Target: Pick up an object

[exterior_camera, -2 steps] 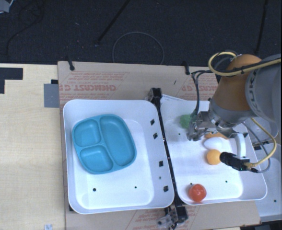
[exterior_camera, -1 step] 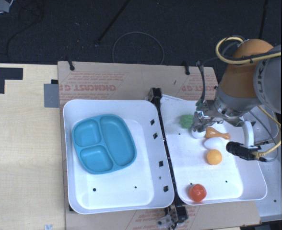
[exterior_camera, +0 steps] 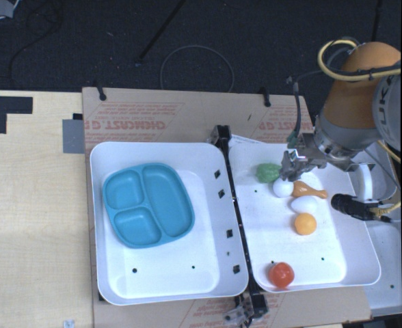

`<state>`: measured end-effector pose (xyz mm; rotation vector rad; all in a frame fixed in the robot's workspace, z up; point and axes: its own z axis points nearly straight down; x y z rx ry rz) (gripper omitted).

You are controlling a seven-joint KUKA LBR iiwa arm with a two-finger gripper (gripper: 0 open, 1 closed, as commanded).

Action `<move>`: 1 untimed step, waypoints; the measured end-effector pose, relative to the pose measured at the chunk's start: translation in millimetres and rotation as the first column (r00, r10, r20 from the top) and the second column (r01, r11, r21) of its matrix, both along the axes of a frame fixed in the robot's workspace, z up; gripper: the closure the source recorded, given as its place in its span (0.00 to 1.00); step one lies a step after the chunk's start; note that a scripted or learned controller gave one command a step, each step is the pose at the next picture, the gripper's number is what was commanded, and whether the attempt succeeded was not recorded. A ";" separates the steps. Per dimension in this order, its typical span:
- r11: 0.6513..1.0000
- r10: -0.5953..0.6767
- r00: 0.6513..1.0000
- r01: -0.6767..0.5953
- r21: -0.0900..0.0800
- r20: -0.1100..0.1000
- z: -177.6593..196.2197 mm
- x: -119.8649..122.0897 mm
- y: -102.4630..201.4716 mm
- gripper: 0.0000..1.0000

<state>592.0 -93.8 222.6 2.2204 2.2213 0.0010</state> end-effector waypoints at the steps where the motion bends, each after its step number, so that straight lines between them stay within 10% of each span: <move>1: 1.000 0.003 1.000 -0.003 0.002 -0.002 7.6 10.8 45.1 1.00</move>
